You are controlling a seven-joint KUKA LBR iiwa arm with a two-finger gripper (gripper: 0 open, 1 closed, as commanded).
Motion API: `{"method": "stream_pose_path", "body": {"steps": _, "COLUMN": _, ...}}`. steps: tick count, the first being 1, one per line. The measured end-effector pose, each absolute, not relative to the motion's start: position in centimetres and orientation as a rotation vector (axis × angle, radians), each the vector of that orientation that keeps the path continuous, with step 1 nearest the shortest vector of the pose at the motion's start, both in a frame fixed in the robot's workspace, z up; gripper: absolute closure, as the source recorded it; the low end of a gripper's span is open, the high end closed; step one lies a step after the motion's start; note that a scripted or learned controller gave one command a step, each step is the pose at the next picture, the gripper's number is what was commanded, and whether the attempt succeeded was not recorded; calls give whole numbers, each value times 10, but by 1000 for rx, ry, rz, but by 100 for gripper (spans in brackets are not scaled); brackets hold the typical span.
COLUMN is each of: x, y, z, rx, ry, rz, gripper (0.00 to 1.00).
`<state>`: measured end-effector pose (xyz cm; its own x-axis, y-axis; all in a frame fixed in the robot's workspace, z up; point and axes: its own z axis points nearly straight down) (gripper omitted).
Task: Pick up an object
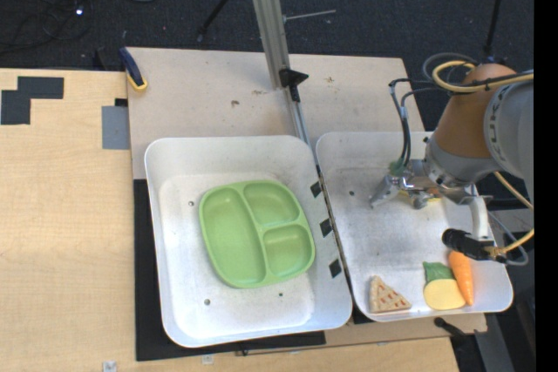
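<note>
Gripper sits over the right bin, at about 1 o'clock of the bin floor, metal tip low toward bare white surface. Can't tell how its tool is set; too small and glinty. Nothing visibly held.

Candidate objects are all bunched at the bin's 5 o'clock corner, well apart from the gripper: toast-like triangle at 6, yellow piece with a green piece touching its top edge, carrot just beside them against the right wall.

Risks, as judged:
- Closing here grabs air; the tool is over bare floor, nothing beneath it.
- The corner cluster is tight. Going for the carrot likely knocks the yellow/green pair, or a finger hits the bin wall.
- Toast triangle lies flat; fingers could skid over it or push it into the rim.
- Cables and a black part near the wrist hang close to the carrot, could snag or nudge it on the way over.

Counts:
- white bins 2
- green divided tray 1, in left bin, three compartments
- toast triangle 1
- yellow piece 1
- green piece 1
- carrot 1
- arm 1, gripper 1
</note>
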<state>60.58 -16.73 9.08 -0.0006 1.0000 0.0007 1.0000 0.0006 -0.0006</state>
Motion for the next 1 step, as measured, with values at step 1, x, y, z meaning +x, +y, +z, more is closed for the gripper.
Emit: {"method": "stream_pose_path", "body": {"steps": 1, "x": 608, "y": -167, "z": 103, "rx": -2223, "ry": -2222, "rz": -9, "gripper": 100}}
